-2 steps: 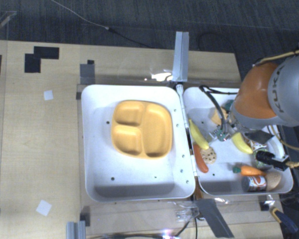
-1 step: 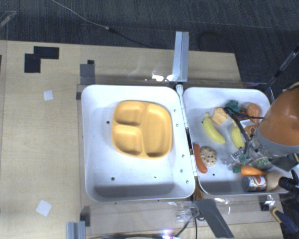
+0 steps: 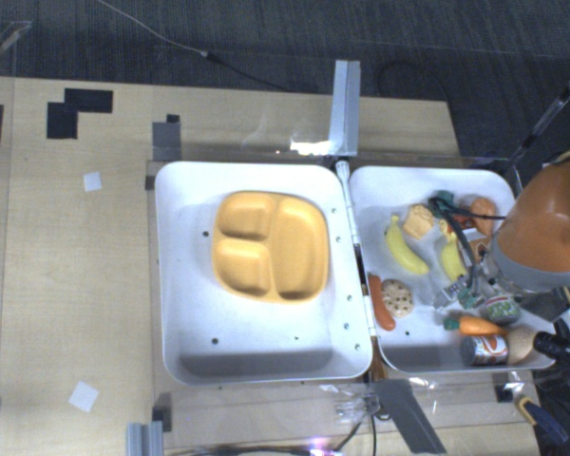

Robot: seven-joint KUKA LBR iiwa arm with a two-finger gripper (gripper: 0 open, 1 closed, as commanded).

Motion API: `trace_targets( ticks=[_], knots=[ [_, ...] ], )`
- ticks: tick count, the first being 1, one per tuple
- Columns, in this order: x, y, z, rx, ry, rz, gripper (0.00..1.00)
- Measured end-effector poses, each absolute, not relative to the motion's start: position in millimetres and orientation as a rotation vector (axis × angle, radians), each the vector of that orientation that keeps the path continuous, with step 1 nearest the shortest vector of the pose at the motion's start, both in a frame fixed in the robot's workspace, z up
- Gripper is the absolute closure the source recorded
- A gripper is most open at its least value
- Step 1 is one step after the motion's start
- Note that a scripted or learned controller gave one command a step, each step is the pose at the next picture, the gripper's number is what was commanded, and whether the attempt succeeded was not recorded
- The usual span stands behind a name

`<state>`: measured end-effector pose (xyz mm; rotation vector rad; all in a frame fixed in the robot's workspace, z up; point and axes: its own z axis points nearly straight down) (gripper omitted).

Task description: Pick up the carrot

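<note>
The carrot (image 3: 478,326) lies in the right bin (image 3: 380,193), toward that bin's five o'clock corner, its orange body pointing to nine o'clock and a scrap of green at its left end; just below it, at six o'clock, stands a small can (image 3: 484,349), and a pale rounded item sits at its three o'clock. The pincer (image 3: 473,283) hangs just above the carrot at its twelve o'clock, among the clutter; whether it is spread or pressed together cannot be told, and nothing is seen pinched in it. The arm's orange band (image 3: 548,226) looms over the bin's right side, likely because the wrist is poised over the crowded corner for a downward reach. Two bananas (image 3: 406,246) lie toward the bin's middle; a cookie (image 3: 396,297) and a sausage (image 3: 381,304) rest at the left wall. The left bin (image 3: 180,255) holds a yellow divided plate (image 3: 271,245). Both bins sit on a pale wooden worktop (image 3: 66,283); dark carpet lies beyond at twelve o'clock.
</note>
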<state>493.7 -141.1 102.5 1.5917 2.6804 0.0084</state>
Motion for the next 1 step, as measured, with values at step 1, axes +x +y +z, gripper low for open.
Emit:
trace_targets(
  ticks=[1],
  knots=[
    [493.0,-105.9,158.7,1.720,2.620,0.007,1.00]
  ],
)
